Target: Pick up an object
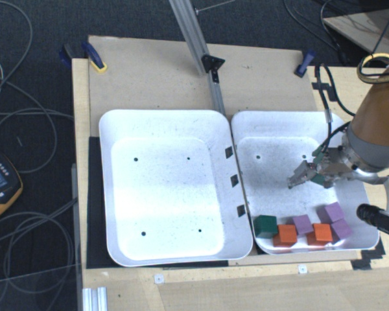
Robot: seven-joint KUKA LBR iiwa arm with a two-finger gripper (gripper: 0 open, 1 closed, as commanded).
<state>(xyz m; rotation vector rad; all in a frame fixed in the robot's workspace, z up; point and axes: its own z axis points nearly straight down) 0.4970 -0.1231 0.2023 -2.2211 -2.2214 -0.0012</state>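
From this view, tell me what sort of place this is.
Probably a robotics lab: a wooden bench bears two white bins, coloured blocks lie in the right one, and loose cables cross the floor.

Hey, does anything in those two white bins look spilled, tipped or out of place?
Nothing stands out. The blocks, a green one, two orange and purple ones, sit bunched along the right bin's near edge. The gripper hangs above them.

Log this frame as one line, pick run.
arm: over right bin | gripper: above bin floor, nothing seen held | blocks: green, orange, purple along near wall | left bin
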